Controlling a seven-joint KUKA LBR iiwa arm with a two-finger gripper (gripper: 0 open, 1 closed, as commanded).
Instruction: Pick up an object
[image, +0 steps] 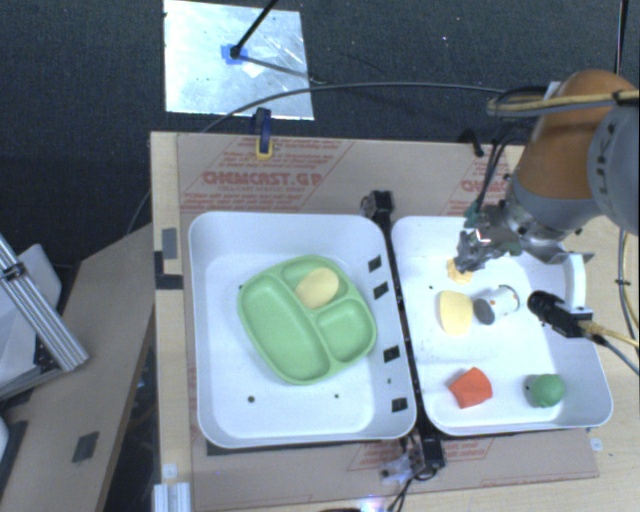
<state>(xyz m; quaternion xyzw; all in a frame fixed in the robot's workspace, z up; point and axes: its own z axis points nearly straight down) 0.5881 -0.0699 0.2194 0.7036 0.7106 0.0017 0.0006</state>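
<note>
Honestly, I can't tell the jaws' state as my gripper (470, 256) hovers over a small yellow piece (456, 268), likely light, so I'd pinch its sides.

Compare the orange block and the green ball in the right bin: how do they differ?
The orange block is angular with flat faces; the green ball is round. The block lies nearer the divider between the bins, the ball nearer the right bin's outer edge. Both sit loose along the bin's near edge, apart from the gripper.
</note>
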